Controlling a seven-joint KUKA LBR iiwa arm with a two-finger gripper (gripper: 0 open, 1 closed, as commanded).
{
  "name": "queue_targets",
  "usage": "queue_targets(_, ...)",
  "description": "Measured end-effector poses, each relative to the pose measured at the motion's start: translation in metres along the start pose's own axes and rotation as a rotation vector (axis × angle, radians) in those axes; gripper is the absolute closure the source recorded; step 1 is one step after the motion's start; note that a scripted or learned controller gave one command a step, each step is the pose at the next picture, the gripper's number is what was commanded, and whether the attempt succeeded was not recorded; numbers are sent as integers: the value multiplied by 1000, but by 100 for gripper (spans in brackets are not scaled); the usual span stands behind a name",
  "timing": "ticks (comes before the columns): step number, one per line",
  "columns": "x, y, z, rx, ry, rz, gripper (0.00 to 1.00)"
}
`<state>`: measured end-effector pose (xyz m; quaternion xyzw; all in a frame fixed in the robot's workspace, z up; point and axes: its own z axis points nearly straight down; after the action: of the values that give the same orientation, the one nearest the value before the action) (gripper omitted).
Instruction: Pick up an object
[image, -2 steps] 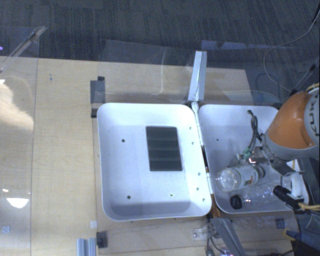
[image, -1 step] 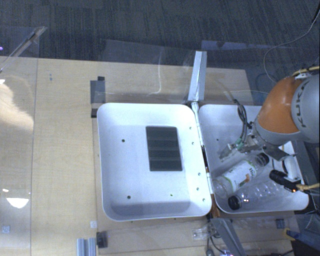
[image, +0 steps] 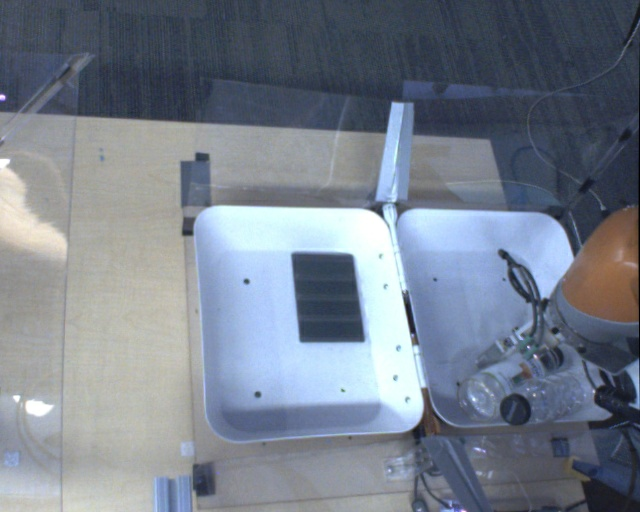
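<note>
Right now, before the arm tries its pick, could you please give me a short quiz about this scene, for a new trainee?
1. True or false: the dark ribbed rectangle lies in the right bin.
2. Over which place does the gripper stand? A. the left bin; B. the right bin; C. the wooden bench outside both bins.
3. Short answer: which transparent thing lies in the right bin, near its lower edge in the camera view?

Key
1. False: it lies in the middle of the left bin.
2. B.
3. The clear plastic bottle, lying on its side.
</note>
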<state>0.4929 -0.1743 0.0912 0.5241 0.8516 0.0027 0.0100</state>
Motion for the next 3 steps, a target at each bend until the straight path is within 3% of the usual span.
queue_targets(1,-40,11,2,2,4,172,0)
queue_targets(2,-29,-5,1,-4,-1,78,0)
queue_targets(3,21,76,2,0,7,65,0)
